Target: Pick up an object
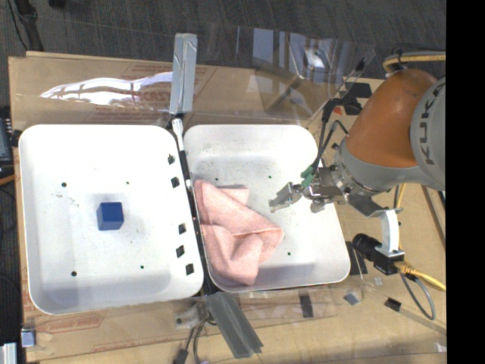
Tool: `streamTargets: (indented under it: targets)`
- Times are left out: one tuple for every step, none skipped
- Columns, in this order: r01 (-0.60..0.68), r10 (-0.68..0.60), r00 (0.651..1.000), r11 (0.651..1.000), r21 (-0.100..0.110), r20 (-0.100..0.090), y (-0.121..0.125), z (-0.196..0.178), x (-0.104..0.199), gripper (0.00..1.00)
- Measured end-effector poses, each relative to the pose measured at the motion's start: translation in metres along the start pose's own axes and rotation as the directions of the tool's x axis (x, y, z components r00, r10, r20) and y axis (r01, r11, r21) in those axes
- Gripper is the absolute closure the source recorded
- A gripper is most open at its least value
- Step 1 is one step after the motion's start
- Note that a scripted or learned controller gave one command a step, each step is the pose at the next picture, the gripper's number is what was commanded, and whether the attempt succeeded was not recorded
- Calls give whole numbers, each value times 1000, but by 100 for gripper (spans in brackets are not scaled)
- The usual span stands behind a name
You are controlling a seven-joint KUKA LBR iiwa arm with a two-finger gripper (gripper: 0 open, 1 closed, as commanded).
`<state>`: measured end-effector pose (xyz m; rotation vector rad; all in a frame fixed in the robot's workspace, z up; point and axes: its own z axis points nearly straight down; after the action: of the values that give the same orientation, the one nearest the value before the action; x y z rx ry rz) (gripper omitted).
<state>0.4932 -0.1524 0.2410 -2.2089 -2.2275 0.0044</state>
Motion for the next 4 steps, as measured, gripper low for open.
streamTargets:
  targets:
    - [12, -12, 1000, 1000, 1, 0, 15, 129, 7, 0]
    - [107, -107, 994, 994, -2, 1, 87, 149, 37, 0]
    - [334, -334, 942, 942, -2, 0, -1, 129, 22, 0]
    - [-32, 32, 999, 999, -3, 0, 36, 149, 11, 0]
